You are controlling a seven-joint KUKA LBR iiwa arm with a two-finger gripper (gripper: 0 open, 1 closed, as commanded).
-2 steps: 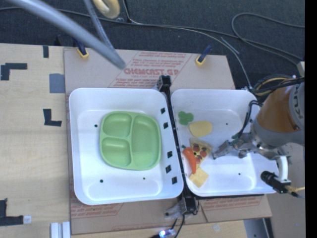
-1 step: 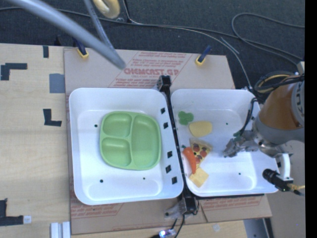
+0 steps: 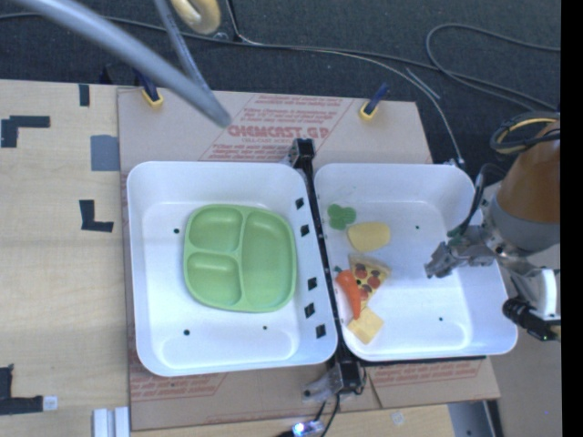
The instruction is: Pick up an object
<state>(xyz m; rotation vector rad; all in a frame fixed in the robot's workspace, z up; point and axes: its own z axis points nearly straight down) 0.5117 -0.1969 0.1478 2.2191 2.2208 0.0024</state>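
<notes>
Several toy foods (image 3: pixel 363 276) are clustered in the right bin (image 3: pixel 455 340), well to the left of the end effector (image 3: pixel 444 260), whose opening cannot be told.

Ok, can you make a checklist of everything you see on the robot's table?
Surface: brown bench with a cardboard sheet under two white bins.
Job's things: right bin holds a small green piece, a yellow piece, a pizza slice, a carrot and a yellow wedge.
Clutter: green divided plate in the left bin.
End effector: low over the right bin, apart from the food.
Cables: several on the dark floor behind.
Surroundings: black tape marks on the bench.
</notes>
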